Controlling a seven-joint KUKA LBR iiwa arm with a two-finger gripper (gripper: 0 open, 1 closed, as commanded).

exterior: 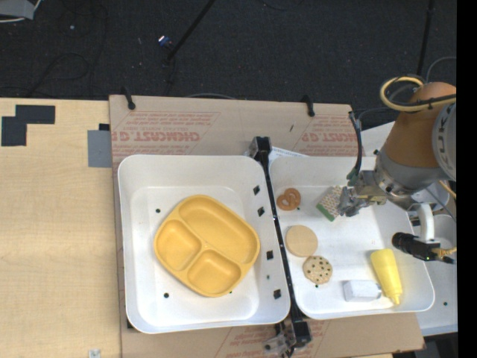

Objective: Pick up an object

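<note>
A small green-edged packet [329,202] lay in the right bin [417,304], touching the gripper [350,201]; whether the gripper pinched it could not be told. No writing on the packet was readable. Near it were a pretzel [289,198], a tan disc [302,240], a chip cookie [317,269], a yellow bottle [387,274] and a white block [360,290]. The left bin [134,200] held a yellow tray [206,245]. The cardboard [186,129] under the bins carried upside-down red print, reading like "CHEMCRST. G". The counter [52,237] was light wood.

Claw [349,200] low in right bin [417,304] by pretzel [288,198]; yellow tray [206,245] left
</note>
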